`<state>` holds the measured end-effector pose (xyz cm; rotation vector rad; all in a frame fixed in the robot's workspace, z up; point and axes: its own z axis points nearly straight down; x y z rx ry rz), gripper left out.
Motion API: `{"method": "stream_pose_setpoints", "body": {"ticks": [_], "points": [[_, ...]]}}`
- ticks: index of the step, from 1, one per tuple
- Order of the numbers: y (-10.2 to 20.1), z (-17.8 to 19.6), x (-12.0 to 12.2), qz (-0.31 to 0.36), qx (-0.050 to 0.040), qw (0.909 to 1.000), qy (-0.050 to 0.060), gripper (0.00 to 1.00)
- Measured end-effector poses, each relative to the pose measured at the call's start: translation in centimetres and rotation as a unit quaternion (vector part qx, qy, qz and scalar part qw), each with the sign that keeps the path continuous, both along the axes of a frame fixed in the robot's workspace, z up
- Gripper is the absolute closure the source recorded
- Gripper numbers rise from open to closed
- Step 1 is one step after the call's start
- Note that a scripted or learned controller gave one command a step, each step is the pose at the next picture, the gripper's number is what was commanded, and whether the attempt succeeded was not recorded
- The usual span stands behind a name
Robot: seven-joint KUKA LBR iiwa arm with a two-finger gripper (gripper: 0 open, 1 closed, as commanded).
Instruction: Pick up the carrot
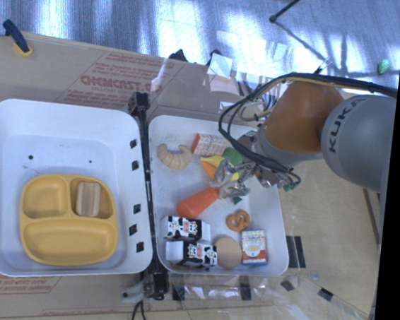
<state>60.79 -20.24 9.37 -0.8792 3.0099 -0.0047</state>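
Two shallow white bins sit side by side on the bench. The left bin holds a yellow divided plate with a small brown item in its upper right compartment; bare white floor runs along this bin's top and left sides. The right bin is crowded. A croissant lies near its upper left, a red-and-white packet near the top wall, and two cow-print cartons sit against the lower wall with a tan egg-shaped piece and a small orange box beside them. A pretzel lies just above the box. The most open floor in this bin is a strip on the left side, between the croissant and the cartons.

The arm reaches in from the right, its grey link and orange band over the bin's upper right corner, wrist tilted down toward the bin's centre. The gripper hangs over the middle of the bin amid cables and yellow and green items.

The carrot lies on the floor at the bin's centre, slanting from lower left to upper right. Its upper end is at the gripper's tips; whether they touch cannot be told. How the jaws stand cannot be told either, since the metal parts blur against the clutter.
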Motion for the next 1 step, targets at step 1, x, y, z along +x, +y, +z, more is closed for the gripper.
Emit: {"method": "stream_pose_setpoints", "body": {"ticks": [1], "points": [[0.14,1.18,0.24,0.002,-0.0006,1.0,-0.003,1.0]]}}
